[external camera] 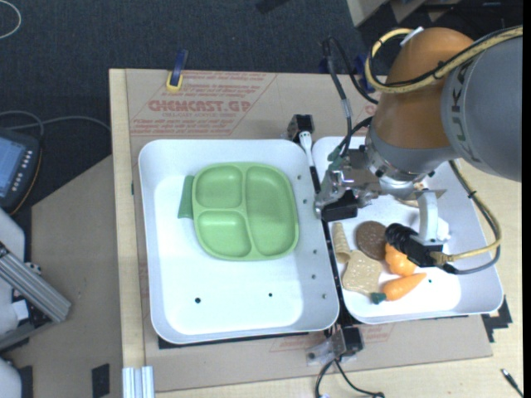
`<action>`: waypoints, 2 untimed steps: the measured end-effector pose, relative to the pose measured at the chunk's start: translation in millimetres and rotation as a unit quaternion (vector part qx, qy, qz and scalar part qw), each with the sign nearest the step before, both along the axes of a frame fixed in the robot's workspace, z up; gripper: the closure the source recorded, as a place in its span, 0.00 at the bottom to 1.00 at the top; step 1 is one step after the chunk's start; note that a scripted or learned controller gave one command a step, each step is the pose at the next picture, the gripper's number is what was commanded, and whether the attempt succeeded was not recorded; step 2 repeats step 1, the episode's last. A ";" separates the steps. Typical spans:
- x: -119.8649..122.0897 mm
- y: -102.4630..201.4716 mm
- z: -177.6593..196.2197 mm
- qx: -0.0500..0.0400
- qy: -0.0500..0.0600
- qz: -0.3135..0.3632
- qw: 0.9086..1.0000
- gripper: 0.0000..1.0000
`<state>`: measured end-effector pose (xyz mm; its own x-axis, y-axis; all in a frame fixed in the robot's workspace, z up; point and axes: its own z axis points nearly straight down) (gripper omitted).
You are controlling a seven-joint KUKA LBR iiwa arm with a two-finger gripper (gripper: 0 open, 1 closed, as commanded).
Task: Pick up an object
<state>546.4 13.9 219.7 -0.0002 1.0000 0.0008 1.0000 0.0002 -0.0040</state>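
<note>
Gripper (336, 196) at left rim of right bin (469, 297) — carrot (404, 285) near.

Before me my bench (123, 181), topped with brown board printed CHEMCAST, bears a left bin (156, 247) and a right bin (469, 299), both white, side by side.
</note>
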 end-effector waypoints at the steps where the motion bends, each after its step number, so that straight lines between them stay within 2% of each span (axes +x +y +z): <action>1: -3.3 -6.8 13.5 0.000 -0.003 0.000 1.000 1.00; 2: -3.3 -6.8 13.5 0.000 -0.003 0.000 1.000 1.00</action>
